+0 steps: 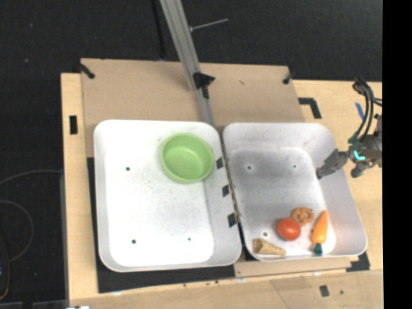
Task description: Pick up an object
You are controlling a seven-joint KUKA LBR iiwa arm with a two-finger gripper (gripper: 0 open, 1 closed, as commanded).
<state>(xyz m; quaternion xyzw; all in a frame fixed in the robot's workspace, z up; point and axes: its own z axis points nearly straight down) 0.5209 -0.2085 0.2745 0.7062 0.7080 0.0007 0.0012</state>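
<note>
The right bin (270,140) holds a few small objects near its front right corner: a red tomato (289,228), a brown pretzel-like piece (301,215), an orange carrot (320,228) and a tan wedge (268,248). A green bowl (187,158) sits upright in the left bin (129,237), near its back right. My gripper (329,164) hangs over the right bin's right rim, reaching in from the right edge of the view. It is well behind the small objects and nothing shows in it.
A slanted metal rail (182,40) runs from the top of the view down to the gap between the bins. Cables (365,102) hang at the right edge above the gripper. The bins rest on a wooden bench (257,89).
</note>
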